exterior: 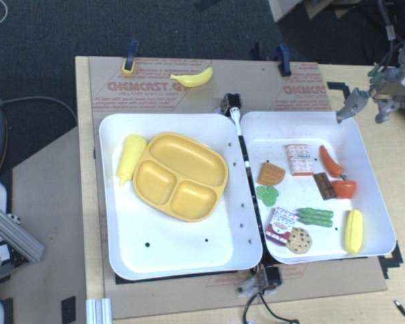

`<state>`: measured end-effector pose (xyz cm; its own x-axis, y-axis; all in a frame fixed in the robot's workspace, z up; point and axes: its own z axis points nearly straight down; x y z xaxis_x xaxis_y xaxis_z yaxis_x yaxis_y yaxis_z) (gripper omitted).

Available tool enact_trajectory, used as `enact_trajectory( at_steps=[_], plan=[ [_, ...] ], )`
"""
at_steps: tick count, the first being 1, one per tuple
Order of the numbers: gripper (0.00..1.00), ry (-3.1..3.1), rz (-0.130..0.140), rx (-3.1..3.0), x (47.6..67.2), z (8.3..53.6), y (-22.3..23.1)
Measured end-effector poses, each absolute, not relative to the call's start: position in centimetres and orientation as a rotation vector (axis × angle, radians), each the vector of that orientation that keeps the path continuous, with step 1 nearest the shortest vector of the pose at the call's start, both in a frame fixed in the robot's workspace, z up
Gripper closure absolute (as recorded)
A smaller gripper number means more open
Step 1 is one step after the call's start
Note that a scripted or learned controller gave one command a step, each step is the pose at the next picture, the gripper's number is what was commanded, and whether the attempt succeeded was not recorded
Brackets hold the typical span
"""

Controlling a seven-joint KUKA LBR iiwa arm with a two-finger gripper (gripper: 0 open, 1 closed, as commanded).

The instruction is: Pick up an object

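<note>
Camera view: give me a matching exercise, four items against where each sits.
Items:
1. banana
2. divided plate
3. cookie
4. carrot

Places:
A. right bin, near edge
B. on the cardboard behind the bins
C. left bin
D. right bin, far right part

Pairs: 1-B, 2-C, 3-A, 4-D

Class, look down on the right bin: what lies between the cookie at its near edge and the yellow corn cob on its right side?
In the camera view, the green beans lie between the cookie and the corn cob, slightly farther back than both.
</note>
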<state>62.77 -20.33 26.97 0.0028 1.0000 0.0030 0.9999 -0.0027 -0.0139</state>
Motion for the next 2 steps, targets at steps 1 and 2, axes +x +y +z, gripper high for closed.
enact_trajectory(
  at_steps=[1,2],
  plan=[
    [0.0,-2.221,0.0,-2.221,63.0,27.8,-20.3],
    [0.0,-2.22,0.004,-2.219,62.9,23.6,-20.1]
  ],
)
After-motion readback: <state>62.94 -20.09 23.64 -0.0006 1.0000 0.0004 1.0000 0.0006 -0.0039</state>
